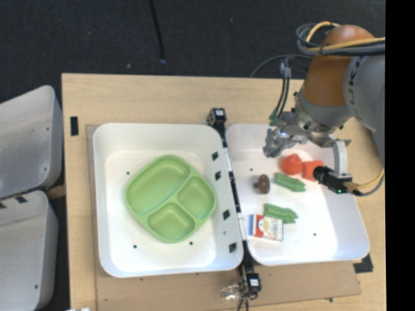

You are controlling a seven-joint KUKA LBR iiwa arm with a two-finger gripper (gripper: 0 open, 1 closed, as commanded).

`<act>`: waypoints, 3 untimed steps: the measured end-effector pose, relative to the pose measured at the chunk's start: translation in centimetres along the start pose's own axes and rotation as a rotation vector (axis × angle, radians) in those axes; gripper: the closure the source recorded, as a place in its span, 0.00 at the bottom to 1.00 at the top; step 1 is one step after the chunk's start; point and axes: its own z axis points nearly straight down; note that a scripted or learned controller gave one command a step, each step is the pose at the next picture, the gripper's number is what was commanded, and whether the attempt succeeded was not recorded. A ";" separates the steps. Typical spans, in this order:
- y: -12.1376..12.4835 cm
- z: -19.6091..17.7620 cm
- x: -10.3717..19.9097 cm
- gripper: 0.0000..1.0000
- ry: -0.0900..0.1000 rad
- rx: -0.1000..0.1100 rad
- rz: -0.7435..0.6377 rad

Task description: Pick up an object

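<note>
In the right bin (324, 241) lie a red-orange piece (292, 164), a small brown round thing (262, 184), two green pods (289, 182) (280, 212) and a small printed carton (267, 227). My gripper (276, 144) hangs over the bin's far part, just left of and above the red-orange piece. Nothing shows between its fingers. The arm with its orange band (334, 63) reaches in from the right.
The left bin (113, 238) holds a green divided plate (170, 198). A divider with black clips (228, 186) runs between the bins. A black clamp (216, 116) sits at the far end of it. White chairs (26, 173) stand off the bench's left.
</note>
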 end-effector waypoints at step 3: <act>-1.0 -5.0 10.3 1.00 0.002 0.003 -0.003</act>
